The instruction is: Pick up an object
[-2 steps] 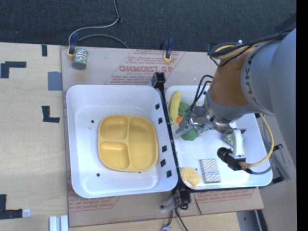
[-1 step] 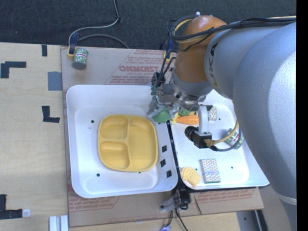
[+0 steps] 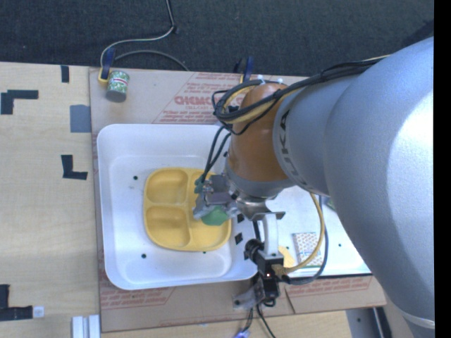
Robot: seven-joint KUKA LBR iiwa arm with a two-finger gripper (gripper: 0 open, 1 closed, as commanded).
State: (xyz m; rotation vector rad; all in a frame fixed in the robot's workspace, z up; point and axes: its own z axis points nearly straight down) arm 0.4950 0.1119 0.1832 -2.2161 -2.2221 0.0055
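The gripper [image 3: 209, 206] hangs low over the left white bin [image 3: 116, 189], at the right edge of a yellow divided plate [image 3: 173, 208] lying in it. A small green object [image 3: 213, 217] sits right at the tool; whether it is grasped, I cannot tell

The bin [image 3: 116, 189] at centre-left looks like smooth white plastic with a soft sheen, and the divided tray [image 3: 169, 210] in it is matt yellow plastic. The arm [image 3: 366, 153] on the right has a smooth grey shell with a satin gloss, and its orange band [image 3: 254, 146] shines more strongly. The board [image 3: 183, 101] under the bin is dull brown printed cardboard, the bench [image 3: 35, 210] at left is pale matt wood, and the floor [image 3: 84, 13] along the top looks like dark rough carpet.
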